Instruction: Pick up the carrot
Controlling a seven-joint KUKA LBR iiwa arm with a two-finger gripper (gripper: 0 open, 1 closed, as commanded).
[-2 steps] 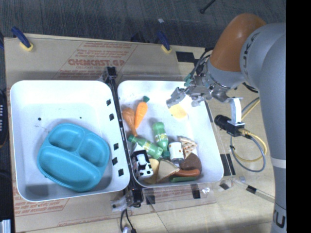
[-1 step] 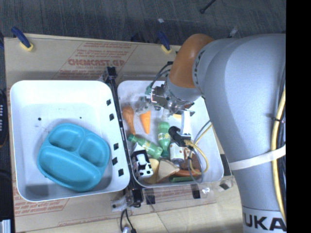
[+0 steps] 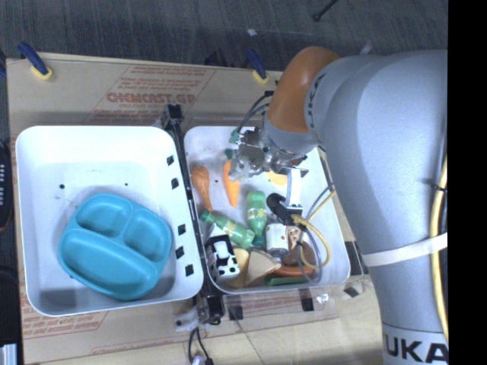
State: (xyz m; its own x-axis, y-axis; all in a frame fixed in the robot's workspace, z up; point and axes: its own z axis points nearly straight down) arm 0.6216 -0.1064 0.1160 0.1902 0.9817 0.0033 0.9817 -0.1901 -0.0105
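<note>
Camera view puts the carrot (image 3: pixel 230 188) in the upper half of the right bin (image 3: pixel 335 238), a short bright orange piece lying roughly upright in the picture with its narrow end pointing down toward the pile of toys. Just left of the carrot, near the bin's left wall, lies a paler orange, curved piece (image 3: pixel 201 185) that could be mistaken for it. The end effector (image 3: pixel 245 158) hangs directly above the carrot's top end, touching it or very nearly so; whether it is apart, together or clamped on the carrot I cannot tell, since the wrist and cabling cover it.

My reading is that the grasp step is in hand: the arm is down at the carrot, but nothing proves a hold, and the carrot looks to be lying on the bin floor. The next move calls for a firm close across the carrot's narrow body and then a straight lift, clear of the paler piece beside it and of the clutter below it.

Below the carrot, the right bin is crowded: a green bottle (image 3: pixel 256 207) just beneath its tip, another green piece (image 3: pixel 228 227) slanting to the lower left of it, a black-and-white item (image 3: pixel 221 255) farther down, and a brown wedge (image 3: pixel 262 267) at the bin's bottom edge. Well to the left of the carrot, beyond the divider, the left bin (image 3: pixel 46 158) holds a blue divided plate (image 3: pixel 114 243). Both bins sit on the counter (image 3: pixel 99 90).
</note>
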